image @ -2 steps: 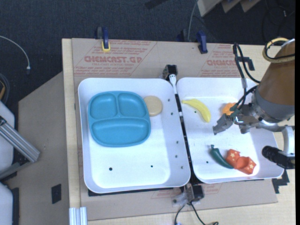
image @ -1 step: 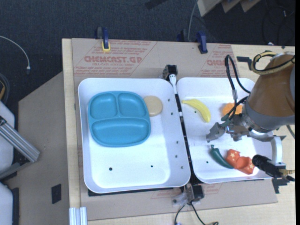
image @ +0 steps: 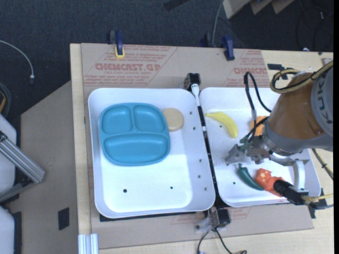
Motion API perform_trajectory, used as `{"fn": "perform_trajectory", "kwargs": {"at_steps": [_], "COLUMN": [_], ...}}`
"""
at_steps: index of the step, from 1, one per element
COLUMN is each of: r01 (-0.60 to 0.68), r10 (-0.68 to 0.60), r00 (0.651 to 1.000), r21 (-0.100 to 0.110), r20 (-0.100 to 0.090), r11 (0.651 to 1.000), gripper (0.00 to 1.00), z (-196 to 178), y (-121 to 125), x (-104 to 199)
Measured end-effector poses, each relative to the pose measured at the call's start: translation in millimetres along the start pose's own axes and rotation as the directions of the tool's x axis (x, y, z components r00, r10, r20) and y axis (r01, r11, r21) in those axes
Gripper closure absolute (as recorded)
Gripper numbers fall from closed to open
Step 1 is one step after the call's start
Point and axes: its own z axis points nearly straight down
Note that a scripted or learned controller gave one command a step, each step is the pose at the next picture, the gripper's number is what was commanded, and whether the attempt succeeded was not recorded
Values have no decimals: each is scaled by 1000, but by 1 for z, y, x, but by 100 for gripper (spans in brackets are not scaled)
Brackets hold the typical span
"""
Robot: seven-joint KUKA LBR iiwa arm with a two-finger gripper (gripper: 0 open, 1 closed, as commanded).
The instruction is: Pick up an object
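Grey gripper (image: 237, 156) sits low in the right bin (image: 225, 192), near its left-centre. Can't tell its state from this angle, and nothing is visibly held. Just beside its tip: a green pepper-like item (image: 246, 176), touching an orange-red piece (image: 266, 180) to its right. Yellow banana (image: 223, 123) lies further up the same bin, apart from the tool. Left bin (image: 143, 187) carries a blue divided plate (image: 135, 133) with a tan round cookie-like disc (image: 173, 119) at its upper right edge. Bench sheet (image: 85, 157) is printed "CHEMCAST" in red, twice along the top.
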Motion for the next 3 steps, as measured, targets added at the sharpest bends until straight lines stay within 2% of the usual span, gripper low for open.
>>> {"fn": "perform_trajectory", "kwargs": {"at_steps": [1,3], "r01": [-2,2], "r10": [2,-2], "r00": [1000,1000], "r21": [-8,-13], "r20": [2,3], "r11": [1000,1000], "gripper": [100,100], "z": [-13,-126], "y": [1,10], "x": [-1,9]}}
